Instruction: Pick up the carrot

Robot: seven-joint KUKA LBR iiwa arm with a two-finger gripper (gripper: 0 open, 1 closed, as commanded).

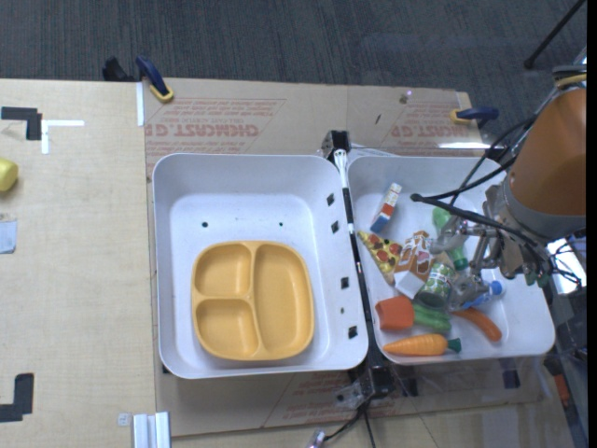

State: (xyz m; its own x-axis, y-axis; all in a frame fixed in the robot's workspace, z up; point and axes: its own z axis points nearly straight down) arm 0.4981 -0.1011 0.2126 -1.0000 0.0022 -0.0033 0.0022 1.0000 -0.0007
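The carrot (418, 345), orange with a green stub at its right end, lies flat along the front wall of the right bin (527, 342). My gripper (485, 255) hangs over the right half of that bin, behind and to the right of the carrot and clear of it. It stands open above a heap of small toys, with nothing between its fingers. The arm's orange band (555, 152) rises behind it.
Near the carrot lie an orange-red pepper (395, 314), a green cucumber (432, 318) and a red-orange chili (481, 325). A pizza slice (378, 248) and a white bottle (386, 208) lie further back. The left bin (168, 250) holds a yellow divided plate (252, 299).
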